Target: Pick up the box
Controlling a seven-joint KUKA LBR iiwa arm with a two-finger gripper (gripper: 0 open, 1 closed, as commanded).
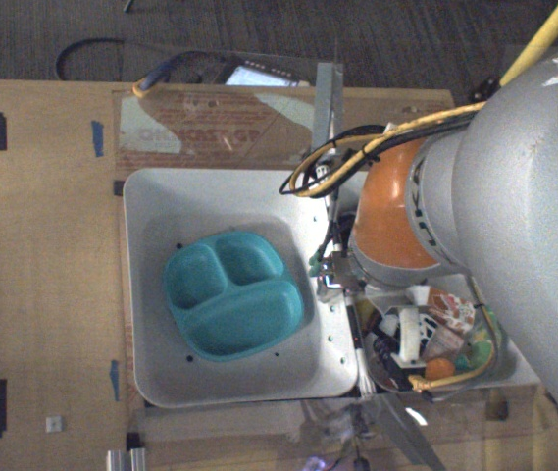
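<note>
Most of the view's right side is taken by the grey KUKA arm (524, 194) with its orange band (391, 214), bent down over the right-hand shallow white bin (516, 375). By my reading, the reach-and-descend step is in hand: the wrist hangs low over that bin's clutter, and the gripper (408, 346) sits among it, so crowded by the wrist that I cannot tell whether it is released, clenched or grasping anything. Nothing shows the box as held.

The wide pale plywood bench (43, 263) carries both bins, with dark grey carpet (259, 8) beyond its far edge and a black cable loop (87, 52) lying there. The left-hand shallow white bin (151, 263) holds a teal plastic divided plate (234, 292), lying flat near its middle.

The small cardboard box with red and white print (450, 312) lies in the right bin, just beside the gripper and partly under the arm (tilted, as far as I can judge). A small orange ball (438, 368) rests near it.

The next move probably calls for a closing squarely on the box alone, since neighbours press close, followed by a straight lift. Small blue tape strips (97, 137) mark the bench.
</note>
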